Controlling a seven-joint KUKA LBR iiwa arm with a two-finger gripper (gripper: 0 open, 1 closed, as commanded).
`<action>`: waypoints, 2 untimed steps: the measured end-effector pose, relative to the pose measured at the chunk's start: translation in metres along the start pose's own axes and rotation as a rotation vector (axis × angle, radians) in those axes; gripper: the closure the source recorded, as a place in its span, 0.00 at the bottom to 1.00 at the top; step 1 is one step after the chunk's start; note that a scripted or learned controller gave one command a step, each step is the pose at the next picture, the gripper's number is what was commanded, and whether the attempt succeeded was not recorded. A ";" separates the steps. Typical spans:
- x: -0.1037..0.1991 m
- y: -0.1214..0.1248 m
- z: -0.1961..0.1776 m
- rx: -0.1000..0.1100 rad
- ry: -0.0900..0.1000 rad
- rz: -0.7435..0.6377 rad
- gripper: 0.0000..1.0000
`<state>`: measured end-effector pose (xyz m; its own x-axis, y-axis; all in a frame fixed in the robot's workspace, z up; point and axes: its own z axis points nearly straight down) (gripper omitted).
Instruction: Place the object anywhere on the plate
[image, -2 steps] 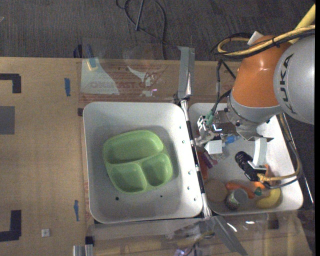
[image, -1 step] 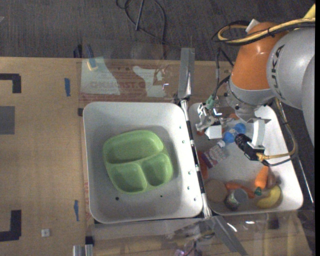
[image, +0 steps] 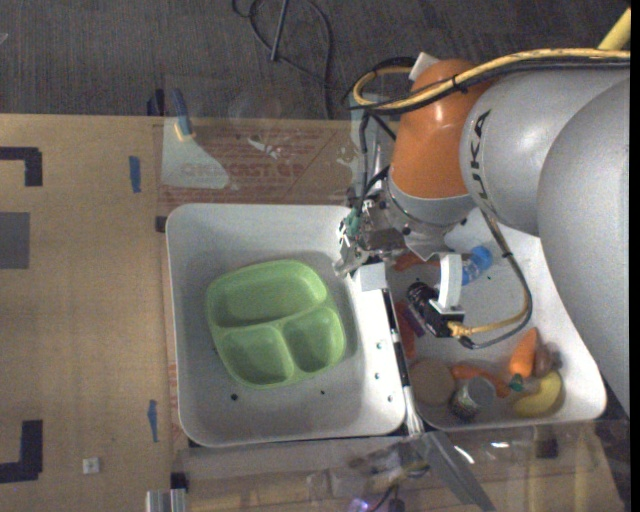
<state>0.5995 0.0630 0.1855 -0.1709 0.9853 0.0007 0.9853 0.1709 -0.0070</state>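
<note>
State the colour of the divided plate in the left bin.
Light green; the plate shows plainly in the camera view.

The grey arm (image: 560, 180) is extended in from the right, bent downward at the orange band (image: 440, 130) above the wrist. The pincer (image: 352, 250) is lowered at the arm's left end, its fingers too obscured to be judged.

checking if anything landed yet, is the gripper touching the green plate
Apart. The camera view shows the gripper at the left bin's right edge, with bare white floor between it and the green plate.
</note>
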 end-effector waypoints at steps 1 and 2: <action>0.071 -0.022 -0.002 0.001 -0.001 -0.135 1.00; 0.071 -0.022 -0.002 0.000 -0.001 -0.135 0.00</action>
